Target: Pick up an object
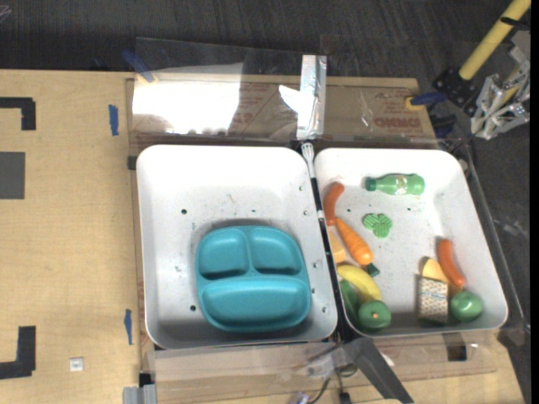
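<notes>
The right bin [477, 211] holds several toy foods. A green bottle [394, 184] lies on its side near the far wall. An orange-red chili [333, 200] and a carrot [354, 242] rest along the left wall, with a small green leaf piece [378, 224] beside them. A yellow banana [357, 280] and a green round fruit [374, 313] sit at the near left corner. At the near right lie a red sausage [450, 262], a yellow wedge [434, 270], a patterned box [432, 298] and a second green ball [466, 306].
A teal divided plate [253, 278] fills the near half of the left bin [152, 217]. A clear plastic sheet [219, 99] and a taped strip [312, 95] lie behind the bins. A yellow pole and metal stand [497, 99] are at the far right.
</notes>
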`<act>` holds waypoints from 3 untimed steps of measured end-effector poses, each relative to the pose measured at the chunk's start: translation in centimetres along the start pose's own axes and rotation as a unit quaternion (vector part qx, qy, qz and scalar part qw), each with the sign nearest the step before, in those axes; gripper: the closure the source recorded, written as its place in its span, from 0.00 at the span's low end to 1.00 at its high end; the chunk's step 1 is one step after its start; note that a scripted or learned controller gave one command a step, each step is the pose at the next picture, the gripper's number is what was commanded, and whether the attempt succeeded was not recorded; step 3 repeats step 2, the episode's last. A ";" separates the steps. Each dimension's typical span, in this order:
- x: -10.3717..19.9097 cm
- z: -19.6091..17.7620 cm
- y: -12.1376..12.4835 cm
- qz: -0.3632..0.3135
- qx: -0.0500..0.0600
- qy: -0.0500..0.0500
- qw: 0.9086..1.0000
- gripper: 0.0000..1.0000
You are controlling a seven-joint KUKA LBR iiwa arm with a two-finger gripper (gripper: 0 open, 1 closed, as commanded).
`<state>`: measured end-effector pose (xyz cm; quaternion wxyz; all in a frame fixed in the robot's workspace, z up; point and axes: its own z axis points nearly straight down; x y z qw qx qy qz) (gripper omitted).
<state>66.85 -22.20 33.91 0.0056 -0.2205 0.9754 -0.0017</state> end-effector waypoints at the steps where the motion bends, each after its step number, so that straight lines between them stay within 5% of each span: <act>1: 0.0 0.5 0.0 -0.049 -0.002 0.002 0.999 1.00; 2: 0.0 1.4 0.0 -0.133 -0.002 0.002 0.991 1.00; 3: 0.0 1.4 0.0 -0.133 -0.002 0.002 0.991 1.00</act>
